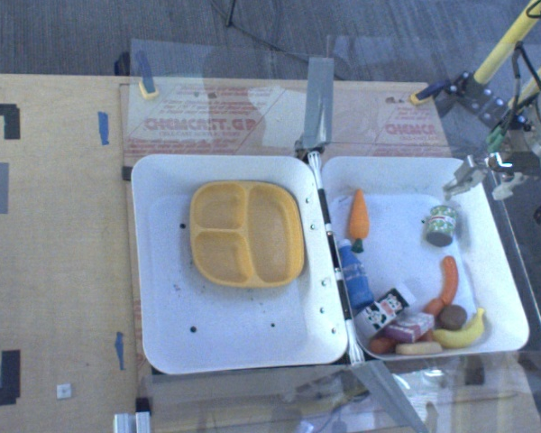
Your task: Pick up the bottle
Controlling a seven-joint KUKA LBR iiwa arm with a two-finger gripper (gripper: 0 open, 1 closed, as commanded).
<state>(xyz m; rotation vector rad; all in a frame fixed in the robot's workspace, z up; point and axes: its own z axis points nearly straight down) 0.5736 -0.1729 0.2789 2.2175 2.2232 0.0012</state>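
Note:
The bottle (353,276) is blue and lies on its side along the left wall of the right bin (406,180), just below an orange carrot (358,213). My gripper (483,174) hangs over the bin's upper right corner, well away from the bottle, to its right and further back. Nothing shows in its grasp.
The right bin also holds a small green can (440,225), a sausage (448,280), a banana (460,332), a black-and-white carton (385,310) and other small toy foods at its front. A yellow divided plate (247,234) lies in the left bin (162,314).

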